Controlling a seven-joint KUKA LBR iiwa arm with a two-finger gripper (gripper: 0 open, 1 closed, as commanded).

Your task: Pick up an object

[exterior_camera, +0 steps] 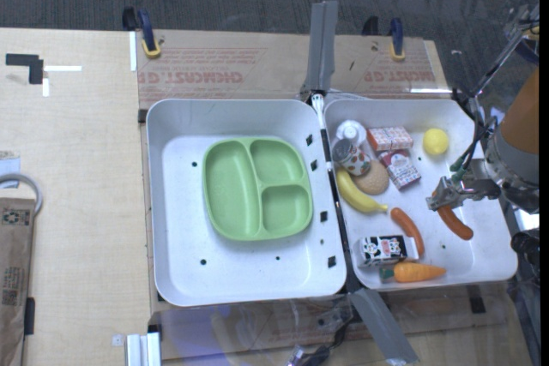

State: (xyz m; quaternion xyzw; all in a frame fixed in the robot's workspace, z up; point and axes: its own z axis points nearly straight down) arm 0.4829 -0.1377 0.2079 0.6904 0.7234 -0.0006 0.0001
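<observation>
Camera view:
- Table (77, 184): carries two white bins; cardboard behind them bears mirrored print, apparently "CHEMCAST GP".
- Left bin (171, 261): holds a green divided plate (257, 187).
- Right bin (480, 270): holds a banana (360, 195), lemon (436, 141), carrot (413, 273), two sausages (407, 230), a cow-print carton (382, 249), and red-and-white boxes (390, 138) whose writing is too small to read.
- Tool (442, 197): low over the right bin, just beside the right-hand sausage (456, 223); whether clenched or released cannot be told.
</observation>
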